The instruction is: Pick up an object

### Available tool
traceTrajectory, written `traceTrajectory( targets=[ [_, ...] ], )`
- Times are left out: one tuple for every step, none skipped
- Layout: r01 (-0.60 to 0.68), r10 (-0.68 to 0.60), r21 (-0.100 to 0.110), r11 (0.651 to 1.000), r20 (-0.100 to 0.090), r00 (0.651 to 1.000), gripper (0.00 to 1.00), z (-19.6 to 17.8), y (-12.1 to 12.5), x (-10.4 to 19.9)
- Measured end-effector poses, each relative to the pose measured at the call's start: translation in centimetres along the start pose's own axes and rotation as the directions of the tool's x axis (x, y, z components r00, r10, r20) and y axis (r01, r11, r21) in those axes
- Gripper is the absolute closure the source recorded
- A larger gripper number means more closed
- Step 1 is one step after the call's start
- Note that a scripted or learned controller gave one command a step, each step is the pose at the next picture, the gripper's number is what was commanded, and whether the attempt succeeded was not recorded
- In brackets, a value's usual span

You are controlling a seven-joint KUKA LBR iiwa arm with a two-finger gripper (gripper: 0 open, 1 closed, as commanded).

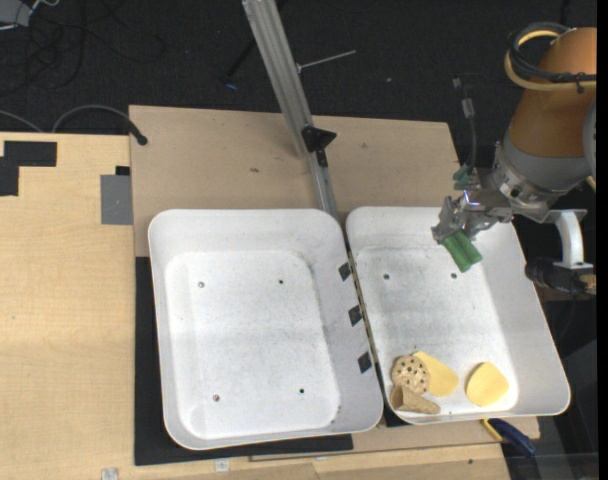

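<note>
At the near edge of the right-hand shallow white plastic bin [529,318], closest to the viewer, a small group of objects lies along the front wall. A round, tan, cookie-like disc with dark spots [411,371] sits at the left of the group, touching a pale yellow rounded piece [439,376] just to its right. Below the disc, a brown, irregular, crust-like piece [417,401] rests against the bin's front rim. A little apart to the right lies a second yellow rounded lump [486,384], near the bin's front right corner.

The left-hand shallow white plastic bin [174,268] stands just beside the right one, their inner rims touching along a seam where small black clips sit. Both bins rest on a bare brown board [214,158], with a lighter wood-patterned surface [54,288] to the left. A grey ribbed aluminium bar [284,78] runs at a slant from the top of the view down to the place where the bins meet.

The grey and orange arm reaches in from the right, and its two-finger gripper [460,236] hangs over the far part of the right bin, well apart from the group at the front. A small green block-shaped object [465,253] shows at the tip of the gripper, tilted, and appears to sit between the fingers, which look closed on it; the view is too small to show the contact clearly.
</note>
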State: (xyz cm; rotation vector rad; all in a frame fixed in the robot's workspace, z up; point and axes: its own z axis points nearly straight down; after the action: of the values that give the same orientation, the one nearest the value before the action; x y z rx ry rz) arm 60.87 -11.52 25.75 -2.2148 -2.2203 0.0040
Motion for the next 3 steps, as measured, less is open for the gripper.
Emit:
traceTrajectory(
  targets=[
    [0.001, -0.001, 0.001, 1.0, 0.0, 1.0, 1.0, 1.6, -2.1, 5.3],
    [0.002, -0.002, 0.001, 1.0, -0.001, 1.0, 1.0, 2.5, -3.8, 11.0],
    [0.001, -0.001, 0.0, 1.0, -0.001, 1.0, 1.0, 1.7, -6.4, 15.9]
  ],
)
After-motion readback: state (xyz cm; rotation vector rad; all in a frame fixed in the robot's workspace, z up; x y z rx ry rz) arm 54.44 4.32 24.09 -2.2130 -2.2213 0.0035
